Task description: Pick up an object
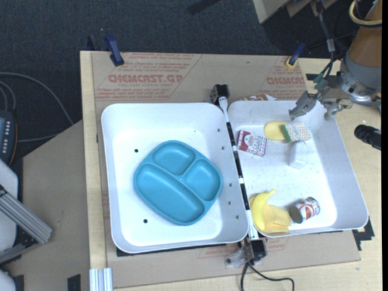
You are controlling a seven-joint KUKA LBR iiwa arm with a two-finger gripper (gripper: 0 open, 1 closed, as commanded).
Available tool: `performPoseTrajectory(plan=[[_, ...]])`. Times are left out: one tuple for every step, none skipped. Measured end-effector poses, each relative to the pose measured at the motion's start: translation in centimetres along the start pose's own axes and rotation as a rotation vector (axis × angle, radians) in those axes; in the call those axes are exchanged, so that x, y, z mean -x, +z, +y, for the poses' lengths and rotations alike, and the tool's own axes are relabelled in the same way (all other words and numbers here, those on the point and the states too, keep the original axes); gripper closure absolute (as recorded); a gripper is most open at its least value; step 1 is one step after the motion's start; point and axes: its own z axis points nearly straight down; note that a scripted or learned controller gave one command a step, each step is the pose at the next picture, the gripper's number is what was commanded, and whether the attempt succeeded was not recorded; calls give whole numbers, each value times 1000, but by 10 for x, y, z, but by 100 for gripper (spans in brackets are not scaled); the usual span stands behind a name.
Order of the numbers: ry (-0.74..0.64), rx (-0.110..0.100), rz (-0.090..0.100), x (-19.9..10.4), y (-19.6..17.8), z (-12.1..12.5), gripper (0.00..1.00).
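Note:
The right bin holds several objects. A red and white packet lies near its left wall. A yellow sponge with a patterned wrapper end sits at the bin's upper middle, and a small pale block lies just below it. A yellow banana-like toy and a small red and white can rest near the front edge. My gripper hovers over the bin's upper right, just above and right of the sponge. It is open with nothing between its fingers.
The left bin holds a blue divided plate. Blue clamps grip the cardboard-covered bench at the back. Cables trail at the far left.

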Motion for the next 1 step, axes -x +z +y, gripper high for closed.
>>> performPoseTrajectory(plan=[[0, 1, -1, 45, 131, 36, 0]])
